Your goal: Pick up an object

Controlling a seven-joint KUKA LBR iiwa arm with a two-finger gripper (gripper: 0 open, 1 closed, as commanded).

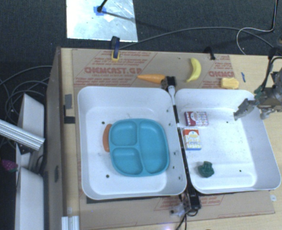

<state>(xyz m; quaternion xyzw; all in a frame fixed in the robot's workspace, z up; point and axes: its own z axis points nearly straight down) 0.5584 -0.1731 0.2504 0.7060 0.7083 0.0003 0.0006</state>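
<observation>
boxes (pixel 194 128) in right bin (pixel 261 152), by its left wall, one above the other | green toy (pixel 206 169) just below them | gripper (pixel 243 109) over bin's upper right, apart from boxes, jaw state can't tell | left bin (pixel 90 128): blue tray (pixel 138 146), hotdog (pixel 106 137) touching its left | bench behind: banana (pixel 194 69), carrot (pixel 151 78), cheese (pixel 229 83)

Right bin (pixel 263 152): gripper (pixel 242 110) over its upper right rim, nothing between fingers. Two small boxes (pixel 194 128) at bin's left wall, green toy (pixel 206 169) below them. Blue tray (pixel 138 146) left of bin.
</observation>
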